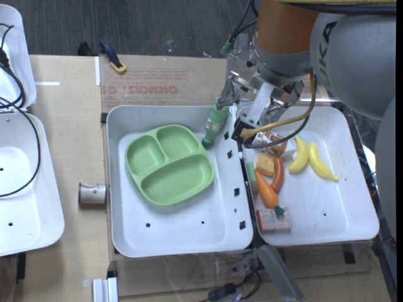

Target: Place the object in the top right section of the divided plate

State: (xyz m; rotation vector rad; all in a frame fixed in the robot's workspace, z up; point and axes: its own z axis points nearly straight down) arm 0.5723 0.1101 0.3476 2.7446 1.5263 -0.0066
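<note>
Over the upper right corner of the left bin, from the camera view, we see the gripper clenched on the upper end of a green bottle. The bottle hangs tilted, its lower end just beside the top right rim of the green divided plate, not yet inside any section. The plate lies on the left bin's floor. In the right bin we see two bananas, a carrot and a small packet. A little can lies on the bench, left of the bins.
</note>
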